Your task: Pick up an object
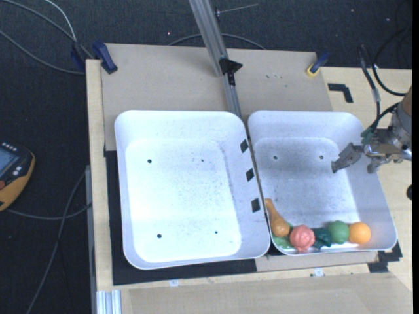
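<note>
Along the front wall of the right bin [308,126] lies a row of small toys: an orange carrot-shaped piece [277,219], a pink ball [302,237], a green ball [338,231] and an orange ball [359,233]. My gripper [358,161] hovers over the right side of that bin, well above and behind the toys. It is open, with one dark finger [344,157] pointing left and nothing between the fingers.
The left bin [180,126] sits beside the right one, with black clips [249,173] along the shared edge. A metal pole [208,25] slants in from the top. Cables and a yellow handset [13,172] lie off the bench at left.
</note>
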